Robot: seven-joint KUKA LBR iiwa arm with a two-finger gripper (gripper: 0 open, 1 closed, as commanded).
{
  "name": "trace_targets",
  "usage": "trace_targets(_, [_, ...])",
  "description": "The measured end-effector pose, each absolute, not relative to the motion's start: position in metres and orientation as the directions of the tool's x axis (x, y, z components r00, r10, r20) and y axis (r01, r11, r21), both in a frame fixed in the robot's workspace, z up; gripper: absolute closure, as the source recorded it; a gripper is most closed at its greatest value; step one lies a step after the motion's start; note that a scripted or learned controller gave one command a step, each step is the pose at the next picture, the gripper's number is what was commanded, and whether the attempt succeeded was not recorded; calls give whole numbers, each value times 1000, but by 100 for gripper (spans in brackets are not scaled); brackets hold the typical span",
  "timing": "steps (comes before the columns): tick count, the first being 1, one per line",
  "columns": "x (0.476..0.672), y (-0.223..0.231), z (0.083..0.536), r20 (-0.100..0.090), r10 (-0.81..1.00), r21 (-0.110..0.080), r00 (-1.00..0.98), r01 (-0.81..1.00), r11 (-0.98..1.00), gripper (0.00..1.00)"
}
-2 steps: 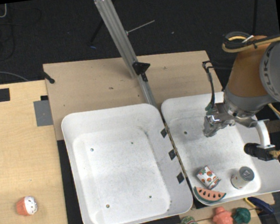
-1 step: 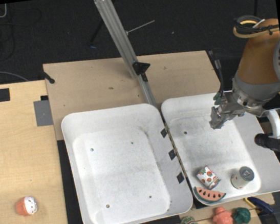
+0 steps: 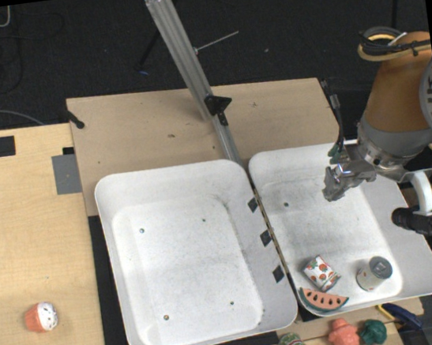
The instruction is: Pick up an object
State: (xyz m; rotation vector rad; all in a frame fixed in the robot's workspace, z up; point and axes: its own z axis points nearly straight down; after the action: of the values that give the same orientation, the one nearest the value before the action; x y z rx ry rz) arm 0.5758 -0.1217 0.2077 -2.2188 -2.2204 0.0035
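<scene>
approach step: hand point(image 3: 336, 183) above the right shallow white bin point(image 3: 422, 278); cannot tell its state. nothing seen held. small red-and-white carton point(image 3: 320, 272) and grey cylinder point(image 3: 373, 272) lie well below it, toward the near rim. next: travel there, descend.

Two bins side by side on the surface point(image 3: 154, 128): left bin point(image 3: 182, 260), right bin point(image 3: 344, 229), touching along their inner walls. Right bin, near edge: small carton point(image 3: 320, 272), slice-shaped piece point(image 3: 324, 301) just before it on the rim, small can point(image 3: 373, 272) to the right. Claw point(image 3: 335, 188) above the right bin's far half. Before the right bin: three small items point(image 3: 343, 336). Far left, well apart from the bins: round figure point(image 3: 41, 317). Behind the bins: slanted rail point(image 3: 189, 68).
</scene>
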Motion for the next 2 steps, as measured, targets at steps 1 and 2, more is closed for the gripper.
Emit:
trace_targets(1, [595, -69, 203, 2, 1000, -1, -4, 1000, 4, 100])
trace_targets(2, [604, -28, 208, 2, 1000, -1, -3, 1000, 3, 100])
